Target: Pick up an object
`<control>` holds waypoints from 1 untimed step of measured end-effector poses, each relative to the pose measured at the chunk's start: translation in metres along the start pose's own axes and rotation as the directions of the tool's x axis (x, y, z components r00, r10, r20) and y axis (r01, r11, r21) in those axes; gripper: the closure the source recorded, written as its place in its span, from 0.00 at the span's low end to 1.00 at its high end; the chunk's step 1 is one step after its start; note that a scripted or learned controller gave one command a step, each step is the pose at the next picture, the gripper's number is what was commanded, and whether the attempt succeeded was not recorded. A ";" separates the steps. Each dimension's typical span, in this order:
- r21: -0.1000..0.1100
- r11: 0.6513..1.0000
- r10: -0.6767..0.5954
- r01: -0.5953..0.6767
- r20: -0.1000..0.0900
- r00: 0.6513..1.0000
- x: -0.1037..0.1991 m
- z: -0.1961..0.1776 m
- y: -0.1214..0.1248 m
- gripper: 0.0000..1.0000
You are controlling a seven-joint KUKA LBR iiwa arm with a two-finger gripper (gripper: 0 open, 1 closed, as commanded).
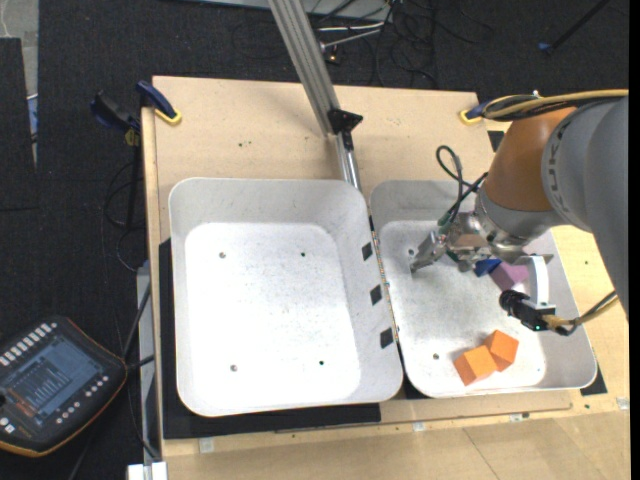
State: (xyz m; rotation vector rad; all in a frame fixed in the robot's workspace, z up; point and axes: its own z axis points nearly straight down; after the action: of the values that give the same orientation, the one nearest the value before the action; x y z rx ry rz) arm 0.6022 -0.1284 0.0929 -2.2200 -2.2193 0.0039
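the two bins, left (265,293) and right (440,308), look like smooth white plastic, matt and finely speckled with dark dust. the bench (250,128) is pale wood board, bare and dull. the arm (590,158) has a satin grey shell, and its orange band (520,168) shines a little. the gripper (425,256) seems to be bare metal, though it is small and blurred. the two orange blocks (488,358) look matt, perhaps foam. a slanted rail (305,48) above the bench is brushed metal.

Grey arm (585,158) reaching in from the right, orange band above wrist, hand (424,255) lowered, pointing left
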 end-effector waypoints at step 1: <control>-0.005 1.000 0.001 -0.001 0.000 1.000 0.000 -0.013 0.001 1.00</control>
State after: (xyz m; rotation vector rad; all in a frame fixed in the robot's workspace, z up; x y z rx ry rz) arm 0.6037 -0.1287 0.1058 -2.2237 -2.2214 -0.0016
